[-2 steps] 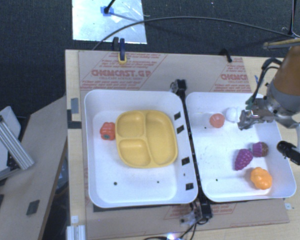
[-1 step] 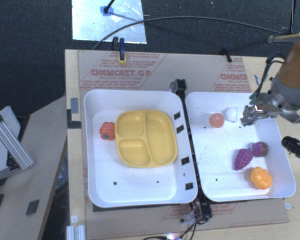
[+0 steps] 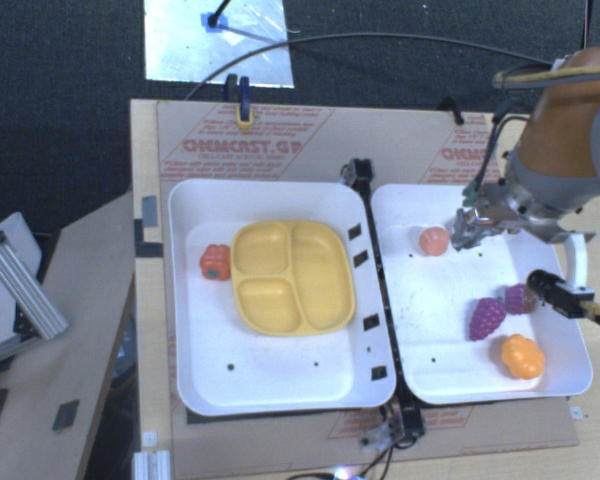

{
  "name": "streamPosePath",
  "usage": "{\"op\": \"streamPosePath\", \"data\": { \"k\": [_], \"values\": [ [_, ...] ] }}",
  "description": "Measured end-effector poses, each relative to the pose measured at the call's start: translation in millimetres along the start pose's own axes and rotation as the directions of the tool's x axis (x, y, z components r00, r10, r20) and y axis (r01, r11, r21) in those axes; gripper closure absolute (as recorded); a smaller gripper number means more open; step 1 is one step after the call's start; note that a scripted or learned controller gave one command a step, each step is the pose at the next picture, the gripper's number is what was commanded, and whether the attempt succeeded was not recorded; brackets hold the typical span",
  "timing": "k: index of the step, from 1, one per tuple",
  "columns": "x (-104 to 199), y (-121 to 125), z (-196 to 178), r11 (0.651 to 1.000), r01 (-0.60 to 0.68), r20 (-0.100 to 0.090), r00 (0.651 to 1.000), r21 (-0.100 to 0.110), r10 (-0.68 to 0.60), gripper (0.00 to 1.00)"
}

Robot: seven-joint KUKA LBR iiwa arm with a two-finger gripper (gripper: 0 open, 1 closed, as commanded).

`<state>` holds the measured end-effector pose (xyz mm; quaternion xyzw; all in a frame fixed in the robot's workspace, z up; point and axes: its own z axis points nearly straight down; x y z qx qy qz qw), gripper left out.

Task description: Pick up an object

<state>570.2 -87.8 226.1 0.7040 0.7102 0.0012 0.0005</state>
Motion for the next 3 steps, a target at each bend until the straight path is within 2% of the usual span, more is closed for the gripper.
{"op": "streamPosePath", "data": {
  "k": [1,3],
  "values": [
    [54,-1,6,1.000,0.001,-0.001,1.000,0.001,-0.001,1.00],
    [163,26,16,1.000,0.000,0.000,1.000,0.000,0.000,1.00]
  ]
}}
